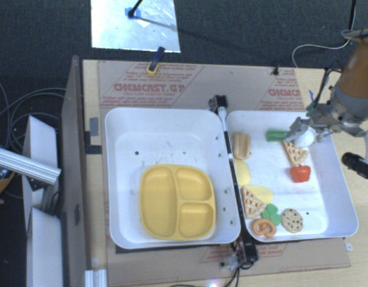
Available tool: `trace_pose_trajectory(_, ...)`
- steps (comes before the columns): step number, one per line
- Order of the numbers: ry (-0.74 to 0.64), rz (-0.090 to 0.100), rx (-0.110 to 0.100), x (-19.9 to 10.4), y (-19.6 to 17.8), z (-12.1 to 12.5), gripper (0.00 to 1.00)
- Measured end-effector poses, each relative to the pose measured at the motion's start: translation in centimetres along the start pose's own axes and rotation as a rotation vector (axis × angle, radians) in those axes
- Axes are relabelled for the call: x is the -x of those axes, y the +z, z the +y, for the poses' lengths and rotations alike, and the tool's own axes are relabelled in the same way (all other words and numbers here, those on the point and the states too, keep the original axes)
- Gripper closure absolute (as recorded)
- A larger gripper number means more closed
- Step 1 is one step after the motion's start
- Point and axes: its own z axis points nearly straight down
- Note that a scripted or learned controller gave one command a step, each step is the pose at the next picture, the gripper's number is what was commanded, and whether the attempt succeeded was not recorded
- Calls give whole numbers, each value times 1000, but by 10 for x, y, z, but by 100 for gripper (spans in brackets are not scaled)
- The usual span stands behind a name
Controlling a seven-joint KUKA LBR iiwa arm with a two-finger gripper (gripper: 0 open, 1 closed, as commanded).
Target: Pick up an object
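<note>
The arm (pixel 357 79) is reaching in over the right bin (pixel 339 202), and its gripper (pixel 302 131) is hanging low at the bin's far end, just beside a green piece (pixel 275 136) and right above the top of a pizza slice (pixel 295 153). Whether it is released or clenched I cannot tell; the tip is blurring into the white floor, and nothing is showing clearly in its grasp.

The candidates are all lying in this bin: a red pepper (pixel 300 173) near the slice, a bun (pixel 241 144) against the divider, a yellow piece (pixel 242 173) below it, then a second slice (pixel 252 202), a broccoli (pixel 270 213), a pretzel (pixel 263 228) and a cookie (pixel 291 220) crowding the near corner. The left bin (pixel 121 160) is holding a yellow tray (pixel 177 202).

The nearest targets are probably the green piece and the upper slice. Doing this well means settling on one: centring over it, straddling its narrow width, and going down until the tips are nearly meeting the floor, since the flat slice is offering little height. The pepper looks like the easier pick, standing taller and apart from its neighbours. Lifting straight up would be avoiding a snag on the far wall
</note>
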Motion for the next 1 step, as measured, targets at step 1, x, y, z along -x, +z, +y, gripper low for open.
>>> trace_pose_trajectory(1,-2,3,-7,26,111,-14,0)
